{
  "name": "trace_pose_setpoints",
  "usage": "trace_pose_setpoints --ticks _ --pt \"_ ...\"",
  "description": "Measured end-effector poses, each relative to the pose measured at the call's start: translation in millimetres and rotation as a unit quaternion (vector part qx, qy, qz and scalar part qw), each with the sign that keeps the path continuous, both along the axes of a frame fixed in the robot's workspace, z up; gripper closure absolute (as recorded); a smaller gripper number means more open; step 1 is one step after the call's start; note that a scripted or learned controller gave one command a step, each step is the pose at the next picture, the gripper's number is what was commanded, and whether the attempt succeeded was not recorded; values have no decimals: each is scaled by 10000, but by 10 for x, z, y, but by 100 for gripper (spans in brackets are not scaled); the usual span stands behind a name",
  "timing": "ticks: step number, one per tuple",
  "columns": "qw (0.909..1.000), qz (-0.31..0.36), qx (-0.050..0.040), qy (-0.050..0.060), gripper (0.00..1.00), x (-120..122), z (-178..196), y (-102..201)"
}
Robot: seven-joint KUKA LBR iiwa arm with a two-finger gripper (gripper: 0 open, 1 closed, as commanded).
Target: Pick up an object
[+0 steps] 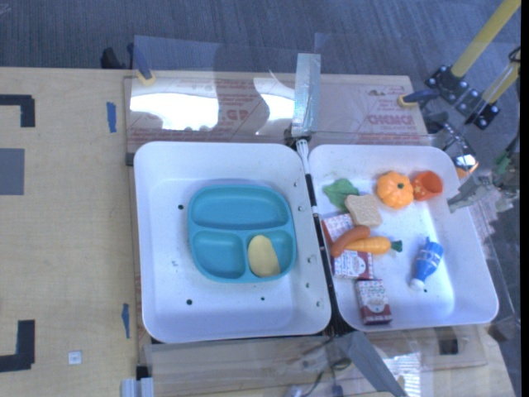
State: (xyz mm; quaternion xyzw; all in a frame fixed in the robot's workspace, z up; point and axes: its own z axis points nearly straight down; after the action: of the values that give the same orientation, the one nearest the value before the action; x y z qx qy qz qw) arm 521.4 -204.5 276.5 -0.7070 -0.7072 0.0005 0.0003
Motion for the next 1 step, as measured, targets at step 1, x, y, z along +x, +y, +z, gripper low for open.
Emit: trace_pose_setpoints --ticks 1 --pt "9998 215 22 51 0 222 -1455 245"
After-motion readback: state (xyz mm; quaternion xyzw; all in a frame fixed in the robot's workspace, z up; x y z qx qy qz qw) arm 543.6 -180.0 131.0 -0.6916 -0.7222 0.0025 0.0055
